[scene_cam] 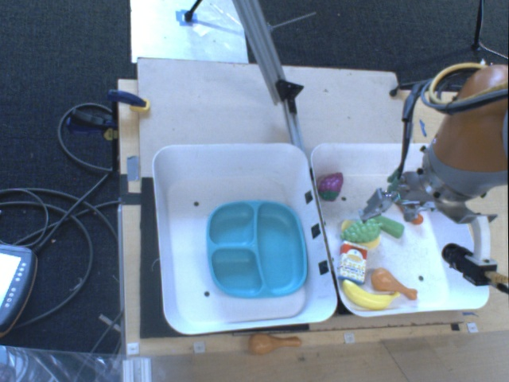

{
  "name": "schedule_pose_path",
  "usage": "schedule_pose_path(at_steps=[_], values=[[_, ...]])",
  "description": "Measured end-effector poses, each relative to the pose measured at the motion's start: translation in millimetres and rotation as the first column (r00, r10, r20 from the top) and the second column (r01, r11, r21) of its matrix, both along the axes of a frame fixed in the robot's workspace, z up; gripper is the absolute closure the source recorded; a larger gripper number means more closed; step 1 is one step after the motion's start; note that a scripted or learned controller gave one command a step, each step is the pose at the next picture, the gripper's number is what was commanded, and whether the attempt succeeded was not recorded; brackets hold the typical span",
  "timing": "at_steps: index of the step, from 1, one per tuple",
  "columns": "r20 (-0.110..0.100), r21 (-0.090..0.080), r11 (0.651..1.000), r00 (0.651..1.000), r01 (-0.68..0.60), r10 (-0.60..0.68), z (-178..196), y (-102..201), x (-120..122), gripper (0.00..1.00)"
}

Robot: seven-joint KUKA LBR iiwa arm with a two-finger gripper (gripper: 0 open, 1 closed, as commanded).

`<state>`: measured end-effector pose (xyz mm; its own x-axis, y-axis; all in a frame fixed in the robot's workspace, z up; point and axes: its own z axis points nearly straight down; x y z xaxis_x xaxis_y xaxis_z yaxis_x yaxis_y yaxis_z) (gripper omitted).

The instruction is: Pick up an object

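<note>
The right bin [461, 293] holds several toys: a purple fruit [330, 184], a green and yellow piece [362, 231], a green vegetable [390, 227], a red and white carton [353, 263], a banana [367, 296] and an orange drumstick [391, 282]. My gripper [394, 209] hovers just above the green vegetable, in the upper middle of that bin. Its fingers look spread, with nothing between them.
The left bin [179, 181] holds a blue divided plate [257, 247]. An orange toy [274, 342] lies on the bench in front of the bins. A grey pole [266, 46] slants down to the divider between the bins. Cables lie off the bench at left.
</note>
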<state>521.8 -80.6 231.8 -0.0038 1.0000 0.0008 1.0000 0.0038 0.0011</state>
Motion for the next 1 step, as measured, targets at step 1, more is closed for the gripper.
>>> schedule_pose_path(at_steps=[1], values=[[0.001, 0.0, 1.0, 1.0, 0.003, -0.003, 0.2, -0.1, 0.1, 0.0]])
